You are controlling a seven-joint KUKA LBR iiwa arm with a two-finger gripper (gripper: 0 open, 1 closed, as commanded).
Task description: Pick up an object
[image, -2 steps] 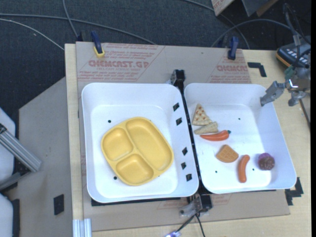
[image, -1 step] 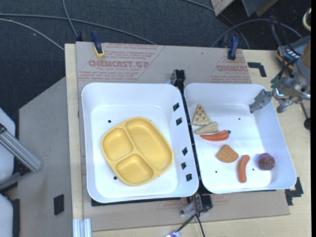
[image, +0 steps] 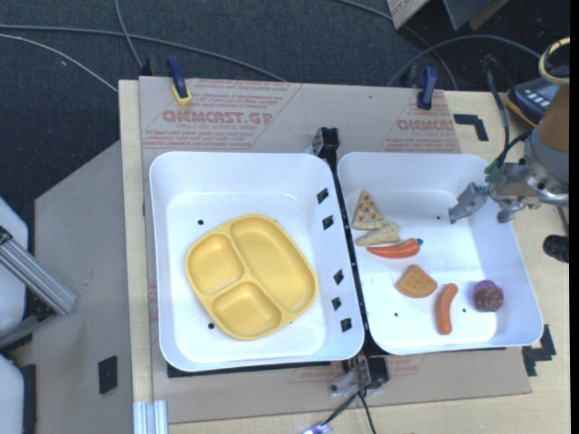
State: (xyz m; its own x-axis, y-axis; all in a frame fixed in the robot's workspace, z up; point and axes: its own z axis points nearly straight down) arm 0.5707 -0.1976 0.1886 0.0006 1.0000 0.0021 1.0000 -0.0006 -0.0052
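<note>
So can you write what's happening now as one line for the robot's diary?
gripper: over right bin, holding nothing | food in right bin: sausage, chilli, waffle | left bin: yellow tray

Yellow tray (image: 251,276) in left bin (image: 172,181); 6 foods in right bin (image: 507,328).

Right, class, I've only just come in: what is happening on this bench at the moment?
A grey robot arm reaches in from the right, its pincer over the upper right part of the right bin, with nothing visibly held. In that bin lie toy foods: crackers, a chilli pepper, a waffle piece, a sausage and a purple fruit. The left bin holds a yellow divided plate.
</note>
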